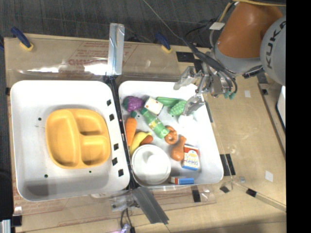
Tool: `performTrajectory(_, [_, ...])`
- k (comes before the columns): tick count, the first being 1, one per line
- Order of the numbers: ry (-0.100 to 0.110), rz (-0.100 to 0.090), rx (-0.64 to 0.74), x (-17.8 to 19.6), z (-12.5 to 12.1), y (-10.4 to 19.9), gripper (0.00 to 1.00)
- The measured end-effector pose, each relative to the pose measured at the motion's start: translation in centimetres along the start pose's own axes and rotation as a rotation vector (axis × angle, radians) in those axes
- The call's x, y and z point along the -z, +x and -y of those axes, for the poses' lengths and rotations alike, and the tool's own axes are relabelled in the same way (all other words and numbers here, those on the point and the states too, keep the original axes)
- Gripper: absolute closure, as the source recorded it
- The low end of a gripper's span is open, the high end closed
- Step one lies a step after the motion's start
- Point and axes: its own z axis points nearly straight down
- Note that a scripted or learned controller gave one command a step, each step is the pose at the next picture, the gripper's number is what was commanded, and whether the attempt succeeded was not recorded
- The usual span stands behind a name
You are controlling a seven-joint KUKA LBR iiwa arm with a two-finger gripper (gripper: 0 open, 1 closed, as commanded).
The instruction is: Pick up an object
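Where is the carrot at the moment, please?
The carrot lies in the right bin, against its left wall, below the purple grapes.

Right bin crowded along its left and middle; open floor on its right side and in the left bin's margins.

The right bin (pixel 214 144) holds a tight cluster: purple grapes (pixel 133 103), green bottle (pixel 155 123), carrot (pixel 130 130), white bowl (pixel 151 163), and a small carton (pixel 191 158) near the front right, items touching or just beside one another. Bare white floor lies along the right wall, between the carton and the green vegetable (pixel 178 107). The gripper (pixel 193 91) and its cables hang over the back right corner. In the left bin (pixel 24 101), the yellow divided tray (pixel 77 137) fills the centre, leaving a free strip all around.
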Motion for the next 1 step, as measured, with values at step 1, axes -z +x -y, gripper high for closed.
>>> performTrajectory(1, [-0.005,-0.008,0.048,-16.56,2.6,2.72,0.0])
